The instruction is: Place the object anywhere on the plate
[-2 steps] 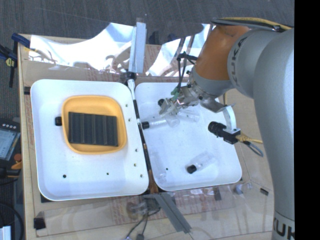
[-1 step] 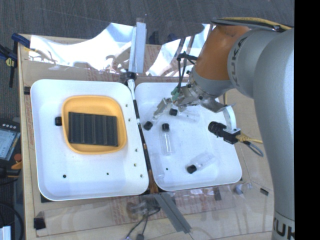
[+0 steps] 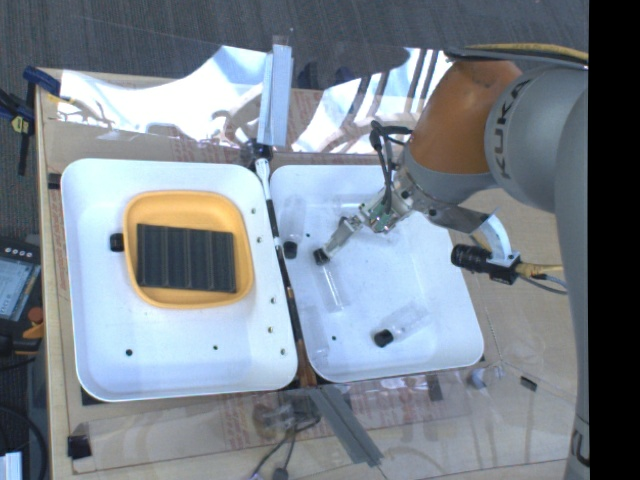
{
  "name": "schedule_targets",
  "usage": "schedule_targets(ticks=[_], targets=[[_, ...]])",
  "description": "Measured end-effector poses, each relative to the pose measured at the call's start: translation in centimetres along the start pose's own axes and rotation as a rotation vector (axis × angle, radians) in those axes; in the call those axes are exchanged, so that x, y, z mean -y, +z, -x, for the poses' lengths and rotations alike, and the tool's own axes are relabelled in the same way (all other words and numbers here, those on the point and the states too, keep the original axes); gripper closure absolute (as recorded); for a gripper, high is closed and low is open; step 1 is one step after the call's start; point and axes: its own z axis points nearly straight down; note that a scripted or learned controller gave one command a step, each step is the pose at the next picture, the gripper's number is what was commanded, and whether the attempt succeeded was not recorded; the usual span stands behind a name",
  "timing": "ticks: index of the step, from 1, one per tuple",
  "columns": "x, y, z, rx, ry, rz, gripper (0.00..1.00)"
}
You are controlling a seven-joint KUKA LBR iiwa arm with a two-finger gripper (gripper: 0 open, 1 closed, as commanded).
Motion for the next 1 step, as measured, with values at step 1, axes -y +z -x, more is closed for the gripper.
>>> schedule_targets(ticks=[1], targets=[[0.58,0.22,-2.00,0.000,-0.278,0.000,0.00]])
